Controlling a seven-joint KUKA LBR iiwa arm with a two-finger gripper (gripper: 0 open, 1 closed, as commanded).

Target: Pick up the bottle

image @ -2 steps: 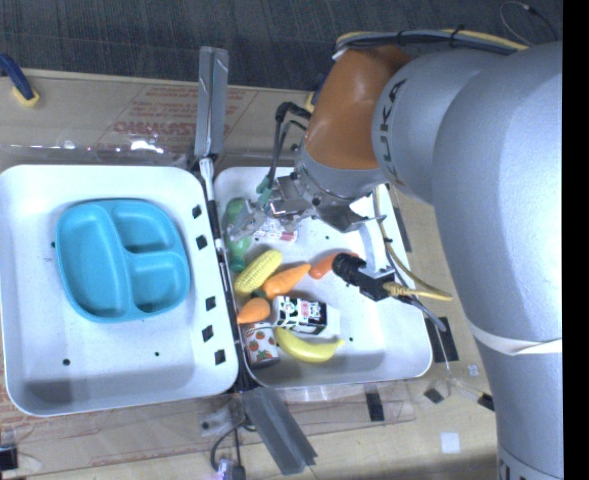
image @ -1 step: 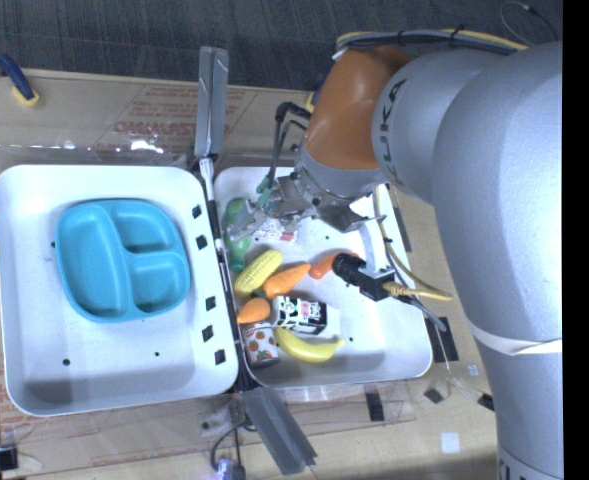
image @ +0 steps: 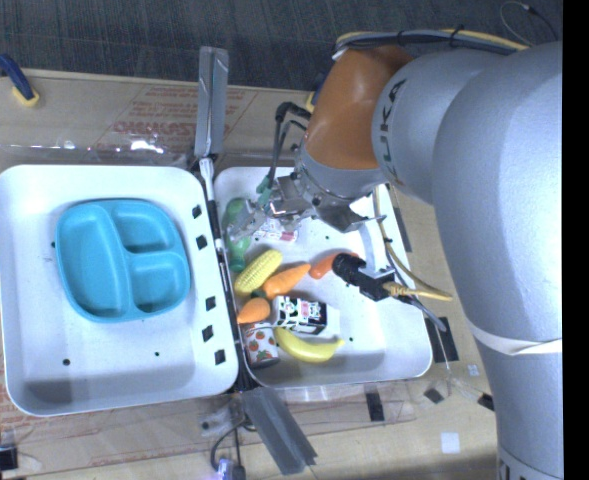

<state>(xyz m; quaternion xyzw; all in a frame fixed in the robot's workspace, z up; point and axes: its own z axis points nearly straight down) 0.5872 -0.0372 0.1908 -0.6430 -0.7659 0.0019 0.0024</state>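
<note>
Where the grey arm [image: 474, 168] with its orange band sweeps in from the right of the frame, its gripper [image: 275, 200] hangs low over the upper left corner of the right bin [image: 404, 363], close to the divider between the two bins. From this slanted angle the wrist hides the tip of the tool, so I cannot tell whether the gripper is released or clenched, nor whether it touches anything. Just left of it, against the bin's left wall, lies the bottle [image: 236, 214], a greenish, see-through shape with a pale patch of label toward the gripper; its outline is partly hidden and blurred. Below the bottle, toward the middle of the bin, sits a yellow corn cob [image: 257, 269], touching an orange carrot [image: 290, 277] that slants up to the right. Lower down are a black-and-white carton [image: 302, 313], a yellow banana [image: 310, 347] along the bottom edge, and a small box with red fruit pictures [image: 260, 342] in the lower left corner. At the left of the frame, the left bin [image: 34, 368] holds a blue divided tray [image: 122, 258], well apart from the gripper.
</note>
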